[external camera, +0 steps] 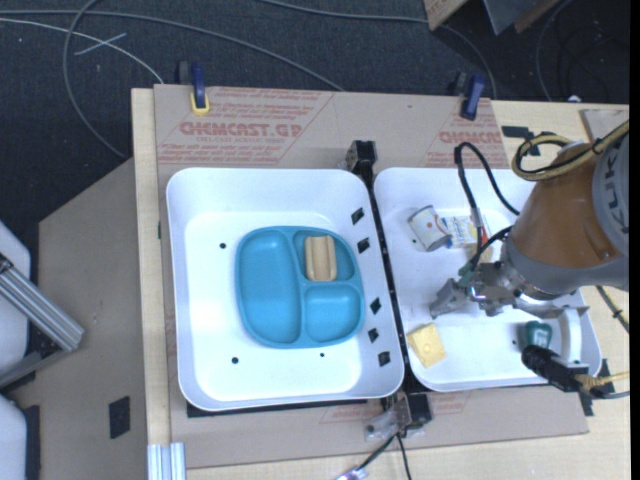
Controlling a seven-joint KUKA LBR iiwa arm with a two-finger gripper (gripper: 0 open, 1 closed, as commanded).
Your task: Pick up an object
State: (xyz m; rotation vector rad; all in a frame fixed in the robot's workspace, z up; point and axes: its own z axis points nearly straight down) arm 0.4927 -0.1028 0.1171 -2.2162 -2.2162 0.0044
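My gripper [458, 296] hangs low over the middle of the right bin [500, 370], reaching in from the right below the orange band. A yellow sponge-like wedge [427, 346] lies just below and left of it, apart from it. A small white and red packet [437, 228] lies above it near the bin's far side. A teal object [535, 335] sits under the arm's wrist at the right. In the left bin [200, 268] a blue divided plate [270, 288] carries a tan block [320, 257] in its upper right compartment.
A black divider strip [378, 268] runs between the two bins. Black cables [475, 183] loop from the arm over the right bin's far side. Blue and yellow clamps [199, 86] hold the board at the back edge.
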